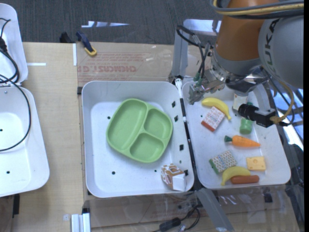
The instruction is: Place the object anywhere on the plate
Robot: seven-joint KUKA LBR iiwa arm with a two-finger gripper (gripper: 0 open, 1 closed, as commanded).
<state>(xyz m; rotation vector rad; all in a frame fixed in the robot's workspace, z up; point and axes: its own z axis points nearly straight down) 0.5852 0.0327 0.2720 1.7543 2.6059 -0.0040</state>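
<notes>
Now the pincer (193,92) is hovering at the right bin's (285,170) far corner, beside the banana (217,106). I cannot tell its grip state. Meanwhile, the green plate (139,130) is sitting ready for a drop.

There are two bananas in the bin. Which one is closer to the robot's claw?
The banana at the far end of the right bin, just beside the gripper. The other banana lies at the near end, against a sausage.

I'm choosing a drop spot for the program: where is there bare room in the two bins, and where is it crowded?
Free: all three compartments of the green plate, and left bin floor beside it. Crowded: right bin, full of toy food; a small box fills the left bin's near-right corner.
</notes>
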